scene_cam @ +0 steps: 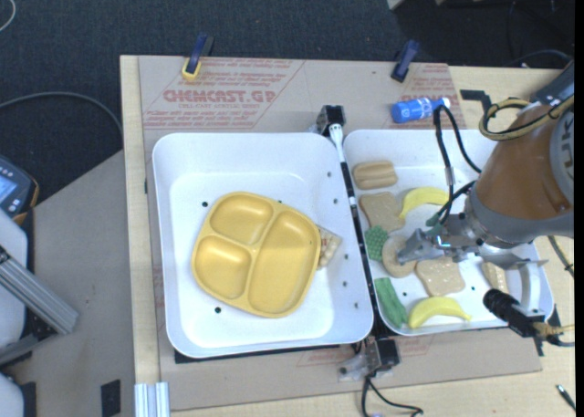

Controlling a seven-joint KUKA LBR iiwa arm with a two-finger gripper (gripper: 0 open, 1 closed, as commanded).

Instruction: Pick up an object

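left bin (173, 224) holds a yellow divided plate (258, 253), lying flat and turned a bit off square, likely just dropped there. a pale cracker-like piece (328, 245) pokes out from under the plate's right edge, against the wall shared with the next bin. right bin (365, 146) carries the clutter: a tan bread roll (374, 173) at the top, a beige slice (382, 210) below it, a yellow banana (423, 199) just right of the slice, a green ridged piece (376, 242) by the left wall, a round biscuit (398, 260) beside that, a toast slice (440, 276) lower down, a green pod (389, 298) and a second banana (436, 312) along the bottom rim. the items sit loose and mixed, some touching, so a picking target is easy to reach from above. the arm (520, 178) leans in from the right with the gripper (415, 246) low over the middle of the right bin, just above the biscuit and toast; judged as the descent toward a grasp there. the view is too small and dark at the tips to tell whether the claw is wide or narrow, and nothing is seen held. risk: neighbours crowd the biscuit, so the claw may nudge them.
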